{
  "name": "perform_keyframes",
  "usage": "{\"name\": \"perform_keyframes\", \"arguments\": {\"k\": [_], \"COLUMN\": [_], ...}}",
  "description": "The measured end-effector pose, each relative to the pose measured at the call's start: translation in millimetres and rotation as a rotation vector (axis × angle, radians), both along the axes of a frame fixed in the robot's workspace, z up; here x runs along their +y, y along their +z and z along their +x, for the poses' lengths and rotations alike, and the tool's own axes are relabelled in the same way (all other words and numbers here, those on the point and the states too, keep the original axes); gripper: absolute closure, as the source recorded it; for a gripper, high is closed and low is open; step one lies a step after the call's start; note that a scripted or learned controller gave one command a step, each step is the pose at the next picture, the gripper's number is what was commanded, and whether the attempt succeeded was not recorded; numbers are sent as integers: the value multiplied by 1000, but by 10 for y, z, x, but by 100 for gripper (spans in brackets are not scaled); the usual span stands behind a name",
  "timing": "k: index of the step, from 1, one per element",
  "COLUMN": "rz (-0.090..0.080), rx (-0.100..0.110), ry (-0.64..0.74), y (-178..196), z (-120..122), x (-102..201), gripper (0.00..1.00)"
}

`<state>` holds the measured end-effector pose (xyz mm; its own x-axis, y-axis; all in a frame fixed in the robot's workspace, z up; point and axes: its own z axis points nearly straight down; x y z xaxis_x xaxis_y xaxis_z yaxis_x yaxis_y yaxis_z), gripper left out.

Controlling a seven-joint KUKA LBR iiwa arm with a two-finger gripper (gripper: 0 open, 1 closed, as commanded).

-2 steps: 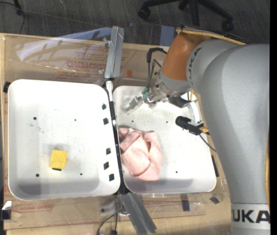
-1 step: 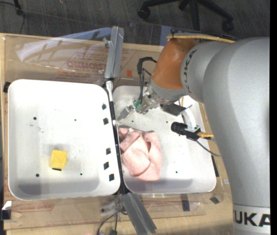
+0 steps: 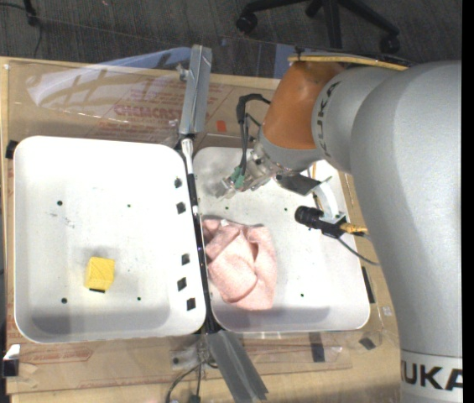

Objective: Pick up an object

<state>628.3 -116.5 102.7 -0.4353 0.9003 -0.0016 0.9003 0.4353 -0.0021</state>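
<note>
Fixed overhead camera looking down at a slant

One camera is looking down from above the bench point(image 3: 18, 99), taking in both white bins: the left bin point(image 3: 94, 175) and the right bin point(image 3: 337, 296) side by side. The arm point(image 3: 404, 158) is crowding in from the right, nearest the lens, and dark floor is showing along the top.

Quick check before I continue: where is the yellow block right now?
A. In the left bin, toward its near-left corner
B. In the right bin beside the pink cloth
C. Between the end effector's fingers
A: the yellow block lies alone in the left bin, while the pink cloth sits in the right bin.
</note>
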Motion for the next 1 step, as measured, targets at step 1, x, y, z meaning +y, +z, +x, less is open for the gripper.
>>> {"name": "perform_keyframes", "arguments": {"k": [1], "rz": [-1], "rx": [0], "ry": [0], "y": [0], "z": [-1], "x": [-3], "gripper": [0]}}
